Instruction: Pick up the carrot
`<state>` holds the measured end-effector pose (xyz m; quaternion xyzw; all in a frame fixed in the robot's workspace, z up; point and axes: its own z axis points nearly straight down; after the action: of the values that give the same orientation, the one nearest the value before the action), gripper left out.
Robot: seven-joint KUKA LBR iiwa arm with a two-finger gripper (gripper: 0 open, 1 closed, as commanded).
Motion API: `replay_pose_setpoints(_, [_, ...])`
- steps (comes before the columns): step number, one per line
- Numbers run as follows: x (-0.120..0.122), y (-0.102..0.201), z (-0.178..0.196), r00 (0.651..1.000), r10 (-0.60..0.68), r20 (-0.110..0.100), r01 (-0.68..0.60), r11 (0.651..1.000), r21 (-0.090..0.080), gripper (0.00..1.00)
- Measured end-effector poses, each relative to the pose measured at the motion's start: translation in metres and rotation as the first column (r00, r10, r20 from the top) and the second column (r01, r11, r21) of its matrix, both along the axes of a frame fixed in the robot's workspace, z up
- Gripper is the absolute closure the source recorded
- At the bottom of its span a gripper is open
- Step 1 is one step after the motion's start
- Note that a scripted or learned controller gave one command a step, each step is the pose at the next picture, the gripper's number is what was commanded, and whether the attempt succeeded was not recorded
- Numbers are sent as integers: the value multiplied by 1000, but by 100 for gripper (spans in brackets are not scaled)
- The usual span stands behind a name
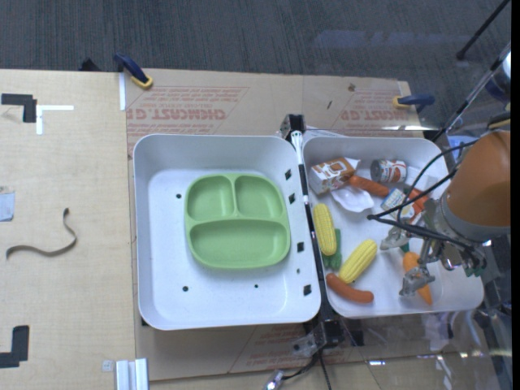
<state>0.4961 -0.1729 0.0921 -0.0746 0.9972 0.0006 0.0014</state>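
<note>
The carrot (pixel 412 260) is a small orange piece lying near the front right corner of the right bin (pixel 455 303). Its tip (pixel 426 296) pokes out below the gripper's metal. My gripper (pixel 407 260) hangs low over it, at the end of the arm with the orange band (pixel 487 181) that reaches in from the right. The gripper is open, one fingertip (pixel 396 238) standing behind the carrot and the other (pixel 417 282) over its front part. The carrot rests on the bin floor and part of it is hidden by the finger.
The right bin also holds two corn cobs (pixel 326 228) (pixel 358 261), a red sausage (pixel 350 291), a long orange-red piece (pixel 370 187) on white wrapping, a small carton (pixel 333 171) and a can (pixel 389 171). A green divided plate (pixel 238 220) sits in the left bin (pixel 154 242). Cables cross above the right bin.
</note>
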Motion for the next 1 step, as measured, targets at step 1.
replay_pose_setpoints(1, [2,1,10,1000,4,4,-4,1000,-1,100])
